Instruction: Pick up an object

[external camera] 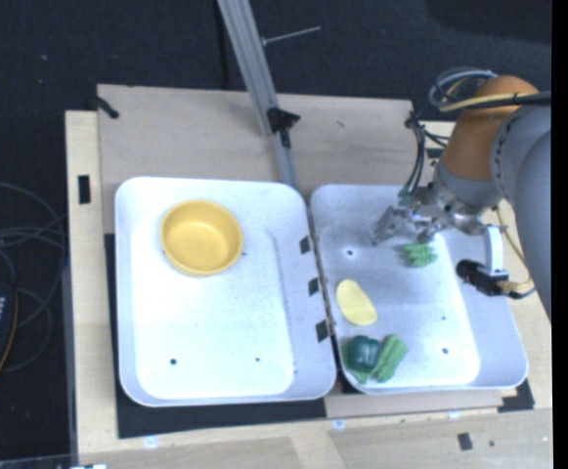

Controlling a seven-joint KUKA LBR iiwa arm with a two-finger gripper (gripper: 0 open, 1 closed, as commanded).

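My gripper (pixel 403 229) hangs over the back part of the right bin (pixel 489 360), its fingers spread open with nothing between them. A small light-green object (pixel 419 254) lies on the bin floor just in front of the right finger, close to it but not gripped. Further forward in the same bin rests a yellow oval piece (pixel 356 303). At the front lie a dark green round object (pixel 362 353) and a lighter green elongated one (pixel 391 358), touching each other. A yellow bowl (pixel 201 236) stands upright in the back of the left bin (pixel 215 360).
A slanted grey metal pole (pixel 254 62) rises behind the bins, its foot near their shared wall. The grey arm with its orange band (pixel 479 140) comes in from the right, above the right bin's far corner. A black fitting (pixel 479 277) sits at that bin's right rim.
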